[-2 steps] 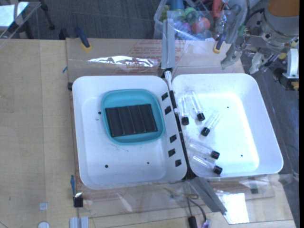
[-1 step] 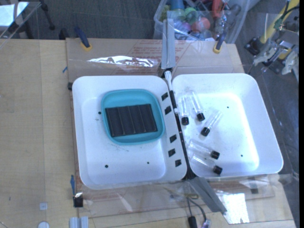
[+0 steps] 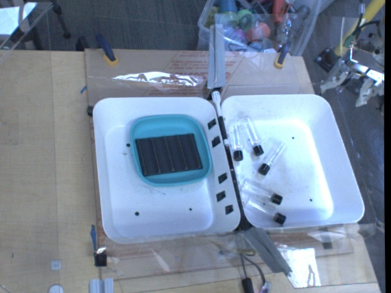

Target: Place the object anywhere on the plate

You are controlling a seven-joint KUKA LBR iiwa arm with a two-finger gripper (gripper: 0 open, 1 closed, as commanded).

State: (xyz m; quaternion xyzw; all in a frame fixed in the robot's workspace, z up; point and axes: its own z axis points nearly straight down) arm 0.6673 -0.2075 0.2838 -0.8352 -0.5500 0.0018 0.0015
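- Looking down on the bench, a teal plate (image 3: 142, 129) sits in the left white bin (image 3: 113, 215). A dark ridged insert (image 3: 168, 153) covers most of its floor. Every place below is given from this plate.
- Right of the plate, across the seam where the bins meet, the right white bin (image 3: 333, 163) holds several clear vials with black caps (image 3: 264, 169). They lie on their sides, close together, and some look to be touching. None is on the plate, so the task is not yet begun.
- Far to the right of the plate and further back, beyond the right bin's far corner, is a pale mechanism I take for the gripper (image 3: 357, 78). It is well apart from the vials, and nothing can be seen in it. I cannot tell whether it is open or closed.
- Risks, as I judge them:
  - The vials are round and smooth, so one could roll or squirt away as the gripper closes.
  - Because they are crowded, the gripper may catch two at once or nudge a neighbour aside.
  - A vial let go onto the ridged insert might roll towards the plate's rim.
  - The raised seam between the bins could clip a vial carried too low.
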